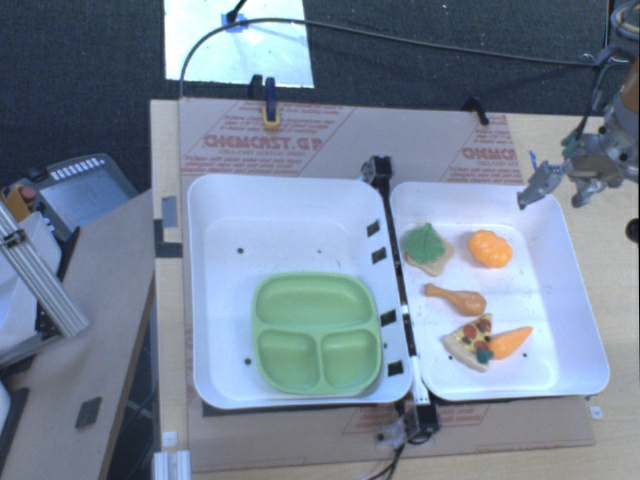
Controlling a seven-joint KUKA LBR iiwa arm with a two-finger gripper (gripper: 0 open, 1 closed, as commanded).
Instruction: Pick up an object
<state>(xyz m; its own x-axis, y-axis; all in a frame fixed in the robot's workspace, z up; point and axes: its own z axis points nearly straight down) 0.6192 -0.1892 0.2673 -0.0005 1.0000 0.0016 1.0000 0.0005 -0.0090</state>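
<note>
While the claw [560, 186] hangs with its fingers apart and nothing between them over the right bin's [570, 258] two o'clock corner, the orange fruit [490, 249] lies near the bin's twelve o'clock, beside the green-topped toy [427, 248].

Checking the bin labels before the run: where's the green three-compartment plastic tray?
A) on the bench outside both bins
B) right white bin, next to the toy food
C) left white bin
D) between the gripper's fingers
C: the green three-compartment plastic tray lies flat in the left white bin, while the toy food, such as the orange round toy fruit, sits in the right white bin.
</note>
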